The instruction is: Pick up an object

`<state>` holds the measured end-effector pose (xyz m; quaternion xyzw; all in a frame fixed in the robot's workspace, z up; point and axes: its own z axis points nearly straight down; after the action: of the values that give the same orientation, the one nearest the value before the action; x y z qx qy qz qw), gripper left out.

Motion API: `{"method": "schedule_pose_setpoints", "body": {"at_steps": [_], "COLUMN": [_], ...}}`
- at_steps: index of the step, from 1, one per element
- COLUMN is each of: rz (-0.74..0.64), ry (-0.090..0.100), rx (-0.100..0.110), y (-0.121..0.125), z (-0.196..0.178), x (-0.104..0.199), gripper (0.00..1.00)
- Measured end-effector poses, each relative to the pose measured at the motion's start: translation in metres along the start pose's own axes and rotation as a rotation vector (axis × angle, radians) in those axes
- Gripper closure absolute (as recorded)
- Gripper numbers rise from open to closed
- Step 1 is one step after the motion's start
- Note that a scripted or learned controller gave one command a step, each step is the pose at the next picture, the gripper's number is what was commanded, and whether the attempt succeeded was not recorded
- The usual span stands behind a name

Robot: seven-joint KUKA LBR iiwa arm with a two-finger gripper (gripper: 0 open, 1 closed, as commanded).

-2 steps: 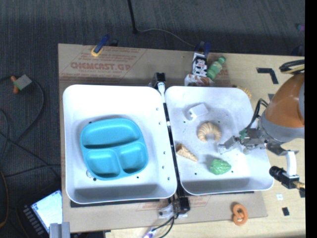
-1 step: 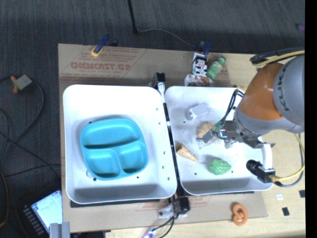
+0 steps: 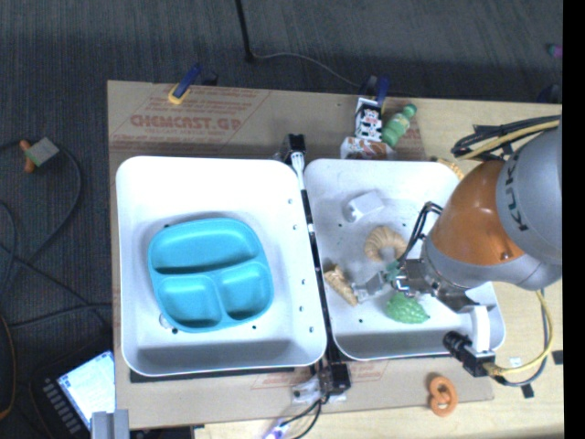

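Down near the right bin's point(image 3: 475, 332) front edge, the gripper point(image 3: 391, 282) hangs just above the green toy point(image 3: 406, 310); jaw spacing can't be told from here.

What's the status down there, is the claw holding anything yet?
Claw low in right bin, grip unclear. Green toy and croissant close beside. Blue tray sits in left bin.

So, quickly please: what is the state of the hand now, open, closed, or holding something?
Hand: low in the right bin, next to the green toy; open or closed cannot be told, and nothing is seen held.
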<state>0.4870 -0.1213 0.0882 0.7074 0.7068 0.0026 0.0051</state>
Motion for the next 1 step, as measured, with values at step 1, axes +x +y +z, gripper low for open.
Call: {"method": "schedule_pose_setpoints", "body": {"at_steps": [1], "rz": [0.002], "ry": [-0.003], "rx": [-0.001], "y": [0.0004], "z": [-0.0096], "x": [-0.0014], "gripper": [1.0]}}
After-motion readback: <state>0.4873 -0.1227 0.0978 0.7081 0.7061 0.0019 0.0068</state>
